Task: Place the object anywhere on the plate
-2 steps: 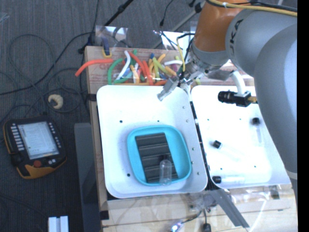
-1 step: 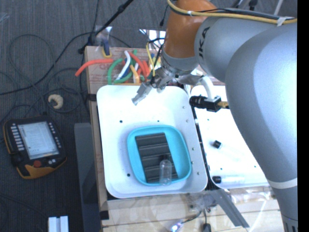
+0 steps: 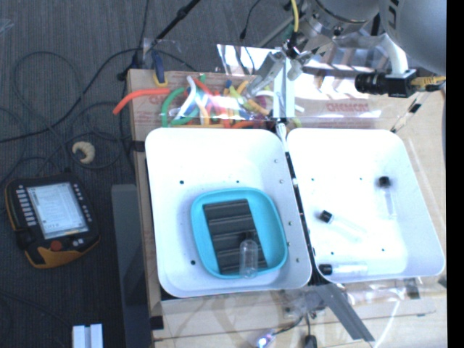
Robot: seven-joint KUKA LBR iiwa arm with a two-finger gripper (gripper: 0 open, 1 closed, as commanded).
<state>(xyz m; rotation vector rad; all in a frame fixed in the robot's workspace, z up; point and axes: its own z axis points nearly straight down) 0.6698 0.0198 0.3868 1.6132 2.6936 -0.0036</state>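
Dark carpet (image 3: 72, 49) beneath bench; vial (image 3: 249, 256) on blue plate (image 3: 199, 227).

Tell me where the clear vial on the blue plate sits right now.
The clear vial lies at the near edge of the blue plate, on its dark grey insert, in the left bin.

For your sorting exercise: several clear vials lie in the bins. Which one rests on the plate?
The vial in the left bin, lying on the blue plate; the others lie in the right bin.
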